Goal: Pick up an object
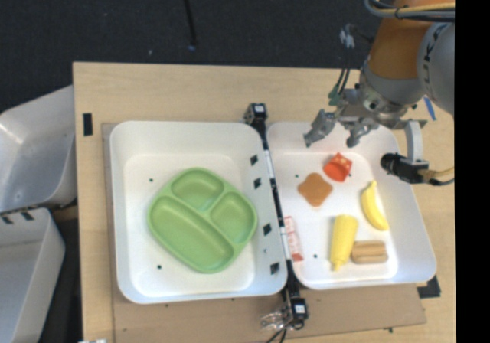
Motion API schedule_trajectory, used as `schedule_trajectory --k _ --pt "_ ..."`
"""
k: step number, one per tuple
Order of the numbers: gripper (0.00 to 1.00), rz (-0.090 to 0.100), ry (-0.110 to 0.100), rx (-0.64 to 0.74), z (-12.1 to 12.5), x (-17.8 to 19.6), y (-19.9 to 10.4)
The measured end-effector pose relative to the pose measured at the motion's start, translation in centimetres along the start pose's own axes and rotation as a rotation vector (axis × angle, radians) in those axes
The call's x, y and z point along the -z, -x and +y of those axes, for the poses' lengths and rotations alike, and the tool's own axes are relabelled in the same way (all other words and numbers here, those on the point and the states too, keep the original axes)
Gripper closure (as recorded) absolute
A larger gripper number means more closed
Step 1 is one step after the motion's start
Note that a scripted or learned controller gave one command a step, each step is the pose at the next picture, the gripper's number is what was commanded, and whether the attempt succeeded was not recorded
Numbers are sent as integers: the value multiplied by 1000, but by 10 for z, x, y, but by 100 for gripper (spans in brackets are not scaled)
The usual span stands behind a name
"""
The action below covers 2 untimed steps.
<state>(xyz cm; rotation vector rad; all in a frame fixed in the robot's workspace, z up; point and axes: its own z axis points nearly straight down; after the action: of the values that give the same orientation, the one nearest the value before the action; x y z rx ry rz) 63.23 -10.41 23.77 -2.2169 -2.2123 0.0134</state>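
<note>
End effector (pixel 338 132) above five food items (pixel 338 168).

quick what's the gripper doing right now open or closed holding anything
Gripper: open, jaws spread, holding nothing, above the right bin near the red toy.

Green tray (pixel 200 219), yellow banana (pixel 374 206), red pepper (pixel 338 168), white bins (pixel 122 181).

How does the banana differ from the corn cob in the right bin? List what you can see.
Colour: the banana is a paler, bright yellow; the corn cob is a deeper yellow.
Shape: the banana is curved with tapered ends; the corn cob is straight and blunt.
Place: the banana lies apart, near the bin's right wall; the corn cob lies beside a tan block, seemingly touching it.
Both lie flat, roughly lengthwise, in the same bin.
</note>
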Motion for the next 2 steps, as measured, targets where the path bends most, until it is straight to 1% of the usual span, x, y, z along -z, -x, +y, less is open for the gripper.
schedule_trajectory --k 1,2 --pt "0 -2 14 2 2 9 0" --pt "0 -2 9 1 -3 -43 -7"
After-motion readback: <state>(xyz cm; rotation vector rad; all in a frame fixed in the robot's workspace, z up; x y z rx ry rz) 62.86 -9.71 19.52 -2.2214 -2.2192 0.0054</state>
